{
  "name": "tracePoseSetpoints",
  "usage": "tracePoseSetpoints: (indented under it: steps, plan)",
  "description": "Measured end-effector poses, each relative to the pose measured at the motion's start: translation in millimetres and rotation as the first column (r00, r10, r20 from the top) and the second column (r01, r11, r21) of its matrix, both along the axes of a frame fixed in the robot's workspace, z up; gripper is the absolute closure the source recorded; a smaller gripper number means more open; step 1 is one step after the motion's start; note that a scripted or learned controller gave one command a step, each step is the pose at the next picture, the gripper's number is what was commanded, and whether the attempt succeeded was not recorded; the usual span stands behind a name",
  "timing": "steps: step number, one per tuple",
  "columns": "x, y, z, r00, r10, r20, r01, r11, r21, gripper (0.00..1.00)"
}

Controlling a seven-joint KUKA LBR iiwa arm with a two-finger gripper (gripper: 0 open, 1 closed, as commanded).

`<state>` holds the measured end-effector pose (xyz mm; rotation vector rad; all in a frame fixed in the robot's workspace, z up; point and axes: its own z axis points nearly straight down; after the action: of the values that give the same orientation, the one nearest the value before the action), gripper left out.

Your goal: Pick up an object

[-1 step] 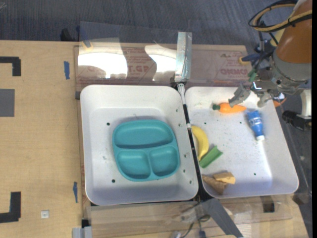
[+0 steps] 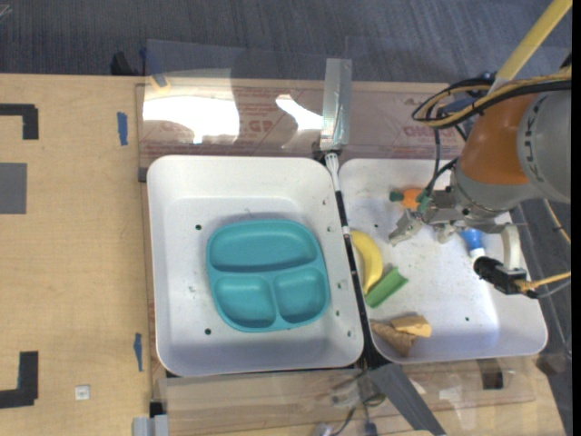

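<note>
From the overhead camera, the hand (image 2: 422, 223) hovers low over the right bin (image 2: 517, 334) near its back edge, fingers spread and holding nothing, seemingly lining up a grab. The banana (image 2: 368, 254) and green block (image 2: 386, 287) lie against the bin's left wall, a brown piece (image 2: 402, 330) at its front-left corner; the left bin (image 2: 172, 243) carries a teal tray (image 2: 266, 273).

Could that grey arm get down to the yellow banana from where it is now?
Probably yes. The yellow banana lies uncovered at the left edge of the right white bin, beside a green block, and the gripper hovers close to its right.
</note>
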<state>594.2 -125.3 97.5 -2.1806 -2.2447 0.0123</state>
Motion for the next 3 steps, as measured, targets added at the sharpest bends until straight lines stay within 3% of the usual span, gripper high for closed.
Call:
tracePoseSetpoints:
  steps: [1, 2, 3]
  plan:
    - [69, -33, -13, 1.0, -0.018, -0.005, 0.018, 1.0, 0.002, 0.0]
    - [66, -32, -5, 1.0, -0.016, -0.02, 0.016, 1.0, 0.004, 1.0]
    - [61, -50, -11, 0.967, 0.254, 0.004, -0.254, 0.967, 0.007, 1.0]
